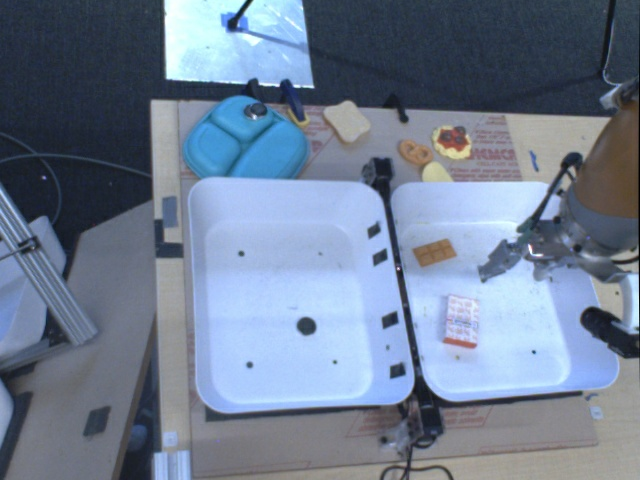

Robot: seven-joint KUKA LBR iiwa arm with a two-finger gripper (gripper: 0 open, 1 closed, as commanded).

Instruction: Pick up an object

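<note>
I see the grey arm with its orange band reaching in from the right, its two-finger gripper (497,265) hanging over the right-hand shallow white bin (590,363). The fingers (494,266) point left toward the bin's middle; from this angle I cannot tell whether they are spread or closed, and nothing shows between them.

Two candidate objects lie in that bin. A flat brown cracker-like square (434,253) rests near the bin's upper left, just left of the gripper and apart from it. A small white-and-red printed box (461,322) lies flat lower down — below and left of the gripper, also untouched.

The left-hand shallow white bin (215,268) holds one small dark round disc (306,325) near its centre.

On the worktop (505,153) behind the bins I see a blue sectioned plastic plate (246,140), a toy slice of toast (347,121) and a small toy pizza (452,141).
</note>
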